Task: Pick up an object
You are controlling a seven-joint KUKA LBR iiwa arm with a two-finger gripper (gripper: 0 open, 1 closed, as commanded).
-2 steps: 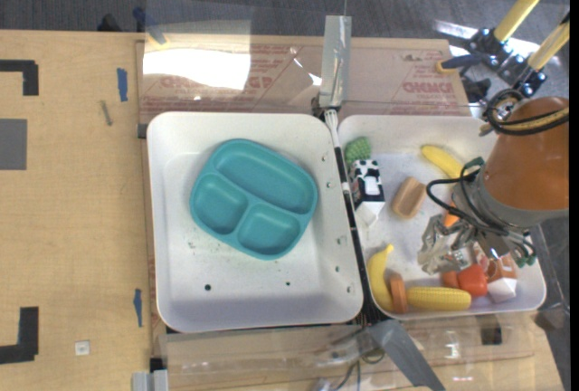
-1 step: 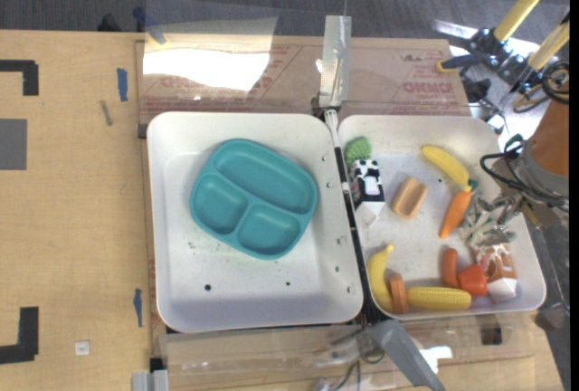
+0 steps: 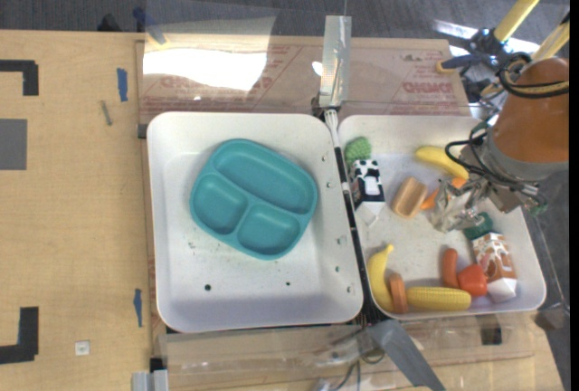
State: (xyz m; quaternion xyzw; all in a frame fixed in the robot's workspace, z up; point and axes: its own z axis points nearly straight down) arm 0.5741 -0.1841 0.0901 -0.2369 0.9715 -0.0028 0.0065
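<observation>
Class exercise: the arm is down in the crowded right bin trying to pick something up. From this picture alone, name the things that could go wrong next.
1. The gripper is low among close-packed toys; the tan bread-like piece and a green item lie right beside it, so it may nudge a neighbour or catch two.
2. The yellow banana lies close under the arm and could be knocked.
3. It works near the right bin wall, so a bumped item could jam against the rim.

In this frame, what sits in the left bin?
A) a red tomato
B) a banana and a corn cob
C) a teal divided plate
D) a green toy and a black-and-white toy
C: the teal divided plate lies alone in the left bin, while the toy foods crowd the right bin.
</observation>
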